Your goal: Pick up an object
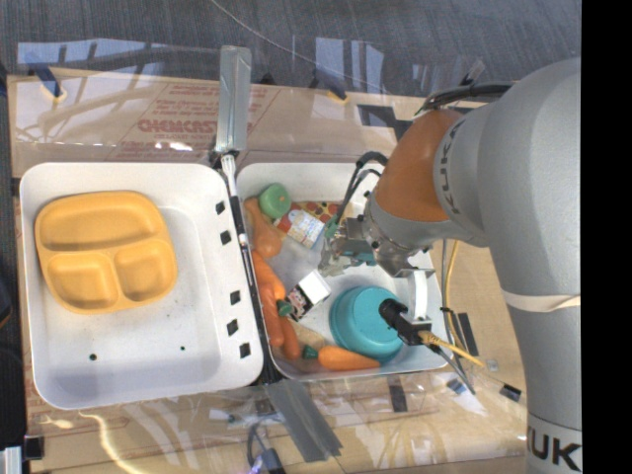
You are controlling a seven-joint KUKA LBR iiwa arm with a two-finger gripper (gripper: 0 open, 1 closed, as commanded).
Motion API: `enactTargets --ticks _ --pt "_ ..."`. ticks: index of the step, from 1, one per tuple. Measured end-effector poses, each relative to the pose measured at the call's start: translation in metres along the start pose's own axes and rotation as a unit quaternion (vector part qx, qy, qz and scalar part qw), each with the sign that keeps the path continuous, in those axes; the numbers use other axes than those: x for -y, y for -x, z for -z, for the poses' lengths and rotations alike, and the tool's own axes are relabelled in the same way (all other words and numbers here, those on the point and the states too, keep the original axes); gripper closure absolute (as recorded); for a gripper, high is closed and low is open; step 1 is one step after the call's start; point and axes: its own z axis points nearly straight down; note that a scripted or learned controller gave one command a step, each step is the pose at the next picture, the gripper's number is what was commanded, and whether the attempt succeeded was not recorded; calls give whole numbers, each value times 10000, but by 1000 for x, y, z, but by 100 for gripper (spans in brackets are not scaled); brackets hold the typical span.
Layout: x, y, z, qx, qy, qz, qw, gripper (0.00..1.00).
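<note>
My gripper [343,247] reaches down into the right bin [296,178], above its middle, with the grey and orange wrist covering most of it. Just left of it lies a small white packet with a coloured label [304,227]. Below it sit a white and black box [311,289] and an upturned teal bowl [357,326]. A green apple [273,200] rests at the bin's far left corner. Several orange carrots [269,276] line the left wall, and one more carrot [346,359] lies along the near wall.
The left bin [188,354] holds a yellow divided plate [104,247] in its far left part. A metal bar [233,102] rises from the divider between the bins. Taped cardboard lies behind the bins.
</note>
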Motion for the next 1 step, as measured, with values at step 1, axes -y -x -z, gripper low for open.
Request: enactTargets --ticks 1 --pt "-68 -41 -26 1 36 -1184 9930 100"
